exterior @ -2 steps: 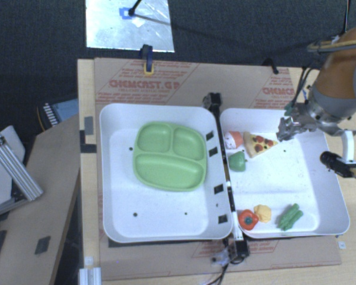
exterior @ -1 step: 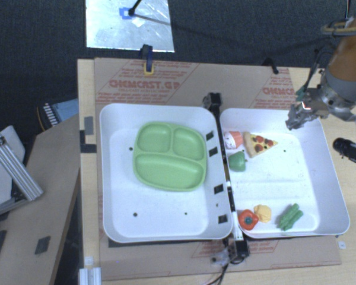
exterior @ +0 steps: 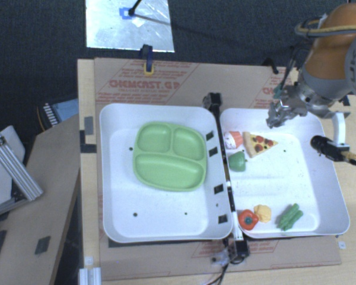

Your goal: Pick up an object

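Cardboard covers the surface (exterior: 166,79) under two shallow white bins. Inside the left bin (exterior: 115,177) lies a green divided plate (exterior: 169,156). Along the right bin (exterior: 320,189) are a pizza slice (exterior: 259,144), a red-and-white piece (exterior: 232,139) and a green pepper (exterior: 237,161) near the divider, with a tomato (exterior: 247,219), a yellow piece (exterior: 262,212) and green beans (exterior: 289,216) at the front edge. Whether the tool (exterior: 275,119), hanging above the bin's back rim just beyond the pizza slice, is apart or together I cannot tell.
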Robot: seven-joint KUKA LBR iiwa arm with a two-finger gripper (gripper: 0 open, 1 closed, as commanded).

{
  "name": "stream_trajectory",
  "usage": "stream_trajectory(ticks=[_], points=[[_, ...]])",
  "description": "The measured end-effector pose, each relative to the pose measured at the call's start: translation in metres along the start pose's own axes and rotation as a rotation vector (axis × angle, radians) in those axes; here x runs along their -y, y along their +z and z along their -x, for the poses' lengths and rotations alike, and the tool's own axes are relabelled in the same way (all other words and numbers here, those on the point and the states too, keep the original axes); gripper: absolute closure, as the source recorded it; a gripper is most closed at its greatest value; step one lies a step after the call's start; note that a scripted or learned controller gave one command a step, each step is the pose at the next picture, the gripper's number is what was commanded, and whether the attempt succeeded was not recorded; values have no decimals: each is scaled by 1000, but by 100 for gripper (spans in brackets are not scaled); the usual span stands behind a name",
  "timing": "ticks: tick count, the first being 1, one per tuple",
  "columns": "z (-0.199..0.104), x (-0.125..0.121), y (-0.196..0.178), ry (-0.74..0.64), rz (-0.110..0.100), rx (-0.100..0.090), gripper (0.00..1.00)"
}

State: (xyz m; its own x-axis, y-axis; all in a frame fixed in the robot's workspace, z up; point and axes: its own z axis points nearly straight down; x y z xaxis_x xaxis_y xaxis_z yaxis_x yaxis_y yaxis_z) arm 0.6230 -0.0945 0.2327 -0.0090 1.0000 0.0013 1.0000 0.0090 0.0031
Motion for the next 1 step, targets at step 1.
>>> stream_trajectory(ticks=[1], points=[[-46,7,6,0,-2,0,100]])
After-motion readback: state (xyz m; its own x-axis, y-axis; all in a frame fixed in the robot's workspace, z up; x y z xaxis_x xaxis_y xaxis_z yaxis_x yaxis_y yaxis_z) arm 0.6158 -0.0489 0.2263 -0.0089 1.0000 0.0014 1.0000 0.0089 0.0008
